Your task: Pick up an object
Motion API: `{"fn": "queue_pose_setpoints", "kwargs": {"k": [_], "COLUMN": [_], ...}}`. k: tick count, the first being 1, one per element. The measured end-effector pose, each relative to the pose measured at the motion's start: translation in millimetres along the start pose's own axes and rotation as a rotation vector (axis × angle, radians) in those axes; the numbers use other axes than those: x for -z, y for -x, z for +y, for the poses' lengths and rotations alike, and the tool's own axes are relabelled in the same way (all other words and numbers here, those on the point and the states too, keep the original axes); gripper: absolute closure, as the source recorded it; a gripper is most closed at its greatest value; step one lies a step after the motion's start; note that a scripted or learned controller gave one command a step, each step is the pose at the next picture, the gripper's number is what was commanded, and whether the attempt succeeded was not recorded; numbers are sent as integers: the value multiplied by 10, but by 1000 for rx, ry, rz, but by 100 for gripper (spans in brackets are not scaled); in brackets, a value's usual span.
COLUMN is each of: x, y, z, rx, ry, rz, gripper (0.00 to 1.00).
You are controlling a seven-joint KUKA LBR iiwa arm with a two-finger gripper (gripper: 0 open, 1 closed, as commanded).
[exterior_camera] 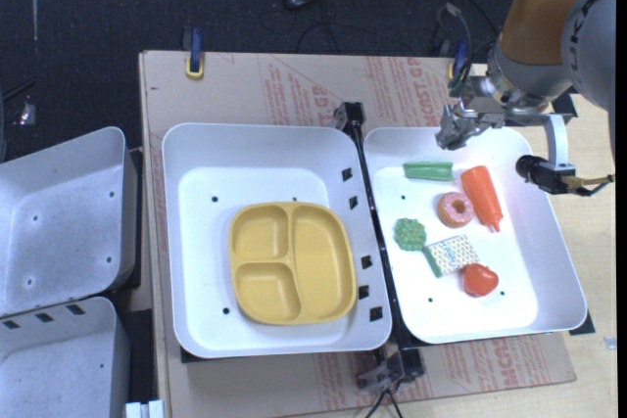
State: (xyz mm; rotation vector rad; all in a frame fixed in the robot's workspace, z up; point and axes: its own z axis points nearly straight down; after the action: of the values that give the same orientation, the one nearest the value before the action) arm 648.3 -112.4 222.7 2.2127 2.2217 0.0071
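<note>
The right bin (549,259) holds a green bean pod (428,171), an orange carrot (482,196), a pink donut (455,209), a green broccoli piece (410,233), a patterned small card (453,255) and a red tomato (479,280). My gripper (453,133) hangs over the bin's back rim, just above and to the right of the bean pod. Nothing shows between its fingers.
The left bin (196,162) carries a yellow divided plate (292,262). A black clip row (364,210) runs between the bins. Blue clamps (195,54) hold the cardboard at the back. White bin lids (59,210) lie at the left.
</note>
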Motion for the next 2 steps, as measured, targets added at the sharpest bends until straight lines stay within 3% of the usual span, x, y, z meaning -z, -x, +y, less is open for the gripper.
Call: {"fn": "queue_pose_setpoints", "kwargs": {"k": [1, 2], "x": [622, 603], "y": [-45, -45], "z": [-35, -29], "rx": [0, -1], "ry": [0, -5], "rz": [0, 0], "gripper": [100, 100]}}
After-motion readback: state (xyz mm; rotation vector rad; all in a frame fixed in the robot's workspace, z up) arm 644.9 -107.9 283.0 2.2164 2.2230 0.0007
